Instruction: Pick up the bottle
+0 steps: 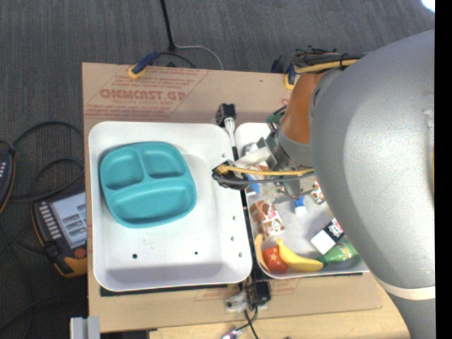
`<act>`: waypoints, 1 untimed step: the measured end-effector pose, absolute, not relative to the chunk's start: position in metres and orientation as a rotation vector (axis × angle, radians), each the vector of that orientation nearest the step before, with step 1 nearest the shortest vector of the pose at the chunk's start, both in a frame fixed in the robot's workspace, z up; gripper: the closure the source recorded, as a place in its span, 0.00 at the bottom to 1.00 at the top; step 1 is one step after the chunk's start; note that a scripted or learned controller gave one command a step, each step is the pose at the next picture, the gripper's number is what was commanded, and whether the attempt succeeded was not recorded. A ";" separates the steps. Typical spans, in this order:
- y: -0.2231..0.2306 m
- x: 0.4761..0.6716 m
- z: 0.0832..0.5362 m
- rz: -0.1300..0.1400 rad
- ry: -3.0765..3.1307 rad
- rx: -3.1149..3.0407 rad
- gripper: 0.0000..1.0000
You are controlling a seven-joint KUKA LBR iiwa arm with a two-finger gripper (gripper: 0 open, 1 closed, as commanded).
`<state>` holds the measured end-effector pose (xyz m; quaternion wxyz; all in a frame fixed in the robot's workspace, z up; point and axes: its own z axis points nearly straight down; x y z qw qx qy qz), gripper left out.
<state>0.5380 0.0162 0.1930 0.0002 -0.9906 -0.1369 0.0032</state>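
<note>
My grey arm comes in from the right and covers most of the right bin (263, 268). Its orange band (300, 111) sits above the wrist. The gripper (265, 169) is low over the right bin's upper left part, close to the divider between the bins. A white rounded thing (248, 135) lies just behind it; I cannot tell whether it is the bottle. A small blue cap-like piece (300, 205) shows under the wrist. A yellow-and-black cable loop (232, 172) hangs from the wrist over the divider.
The left bin (113, 267) holds a teal divided plate (147, 182). In the right bin's near end lie a banana (300, 261), a red fruit (274, 260), a green item (340, 254), a white-and-black box (326, 239) and a patterned carton (268, 217).
</note>
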 end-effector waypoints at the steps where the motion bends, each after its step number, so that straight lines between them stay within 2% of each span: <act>1: -0.046 0.531 0.194 0.005 -0.728 -3.056 1.00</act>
